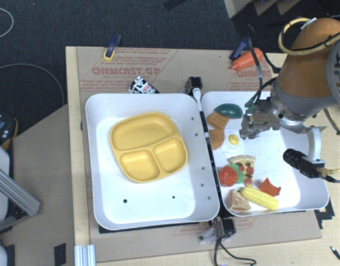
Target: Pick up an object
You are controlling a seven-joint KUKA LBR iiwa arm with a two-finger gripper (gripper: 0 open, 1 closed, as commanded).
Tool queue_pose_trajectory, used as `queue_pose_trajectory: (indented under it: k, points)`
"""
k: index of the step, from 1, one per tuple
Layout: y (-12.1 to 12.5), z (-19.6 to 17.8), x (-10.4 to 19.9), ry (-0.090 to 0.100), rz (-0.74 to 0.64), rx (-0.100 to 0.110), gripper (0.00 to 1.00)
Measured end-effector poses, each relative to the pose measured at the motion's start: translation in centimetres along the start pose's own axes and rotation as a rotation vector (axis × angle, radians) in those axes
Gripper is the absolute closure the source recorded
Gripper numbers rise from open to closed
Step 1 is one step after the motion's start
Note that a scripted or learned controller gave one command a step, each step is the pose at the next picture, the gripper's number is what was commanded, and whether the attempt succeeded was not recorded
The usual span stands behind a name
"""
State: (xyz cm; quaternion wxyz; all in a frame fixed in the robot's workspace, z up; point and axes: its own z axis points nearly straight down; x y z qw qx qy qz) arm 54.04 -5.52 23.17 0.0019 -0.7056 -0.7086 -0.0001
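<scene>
The claw (pixel 248 127) hangs over the far part of the right bin (pixel 314 195); I cannot tell how it is set. Beside it lie a fried egg (pixel 233 139), bread slices (pixel 217 129) and a green piece (pixel 229 111). Nearer are a pizza slice (pixel 243 165), tomato (pixel 227 175) and corn cob (pixel 259 197). A yellow divided tray (pixel 148 146) sits in the left bin (pixel 103 204)
</scene>
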Motion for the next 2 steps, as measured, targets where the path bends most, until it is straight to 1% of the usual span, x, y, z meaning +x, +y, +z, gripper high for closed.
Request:
queue_pose_trajectory:
  k: [1, 2]
  points:
    - [-2.6, 1.0, 1.5, -0.001, 0.003, 0.002, 1.00]
    - [-2.2, 1.0, 2.7, -0.002, 0.002, -0.002, 1.00]
